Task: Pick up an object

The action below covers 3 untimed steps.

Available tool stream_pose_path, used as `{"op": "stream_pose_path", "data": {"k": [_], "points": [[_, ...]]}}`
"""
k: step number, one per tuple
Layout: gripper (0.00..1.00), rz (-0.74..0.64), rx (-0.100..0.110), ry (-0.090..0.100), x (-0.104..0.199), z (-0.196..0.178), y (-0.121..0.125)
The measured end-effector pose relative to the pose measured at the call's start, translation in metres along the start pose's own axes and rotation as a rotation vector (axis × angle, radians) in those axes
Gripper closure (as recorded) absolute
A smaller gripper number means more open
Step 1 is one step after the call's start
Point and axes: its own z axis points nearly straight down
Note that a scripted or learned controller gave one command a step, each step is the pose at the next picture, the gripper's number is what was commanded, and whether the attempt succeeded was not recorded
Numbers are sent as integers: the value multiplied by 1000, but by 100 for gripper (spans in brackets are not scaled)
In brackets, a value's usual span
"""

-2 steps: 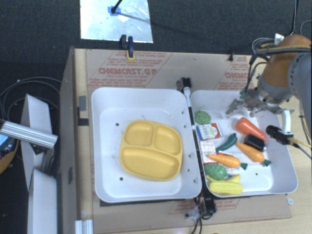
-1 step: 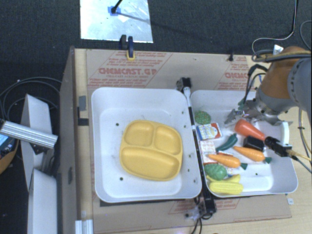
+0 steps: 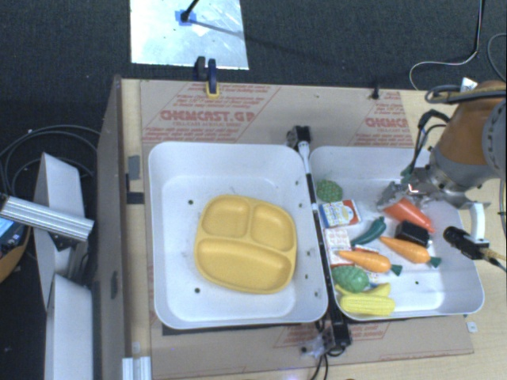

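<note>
Gripper (image 3: 402, 188) low in right bin (image 3: 467, 295), tips right at the red-orange carrot (image 3: 409, 210). Can't tell the jaw gap or whether it grips. Yellow tray (image 3: 244, 243) in left bin (image 3: 170, 291).

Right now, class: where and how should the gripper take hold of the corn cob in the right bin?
Grip the corn cob across its middle, coming from above. It lies flat and lengthwise along the right bin's near wall, touching the green vegetable, so its long sides likely suit the fingers best.
</note>
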Motion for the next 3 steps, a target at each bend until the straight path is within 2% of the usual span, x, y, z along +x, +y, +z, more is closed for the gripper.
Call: {"op": "stream_pose_path", "data": {"k": [1, 2, 3], "points": [[0, 0, 1, 1, 35, 1, -65], [100, 0, -3, 0, 35, -10, -64], [100, -4, -4, 2, 121, -101, -21]]}}
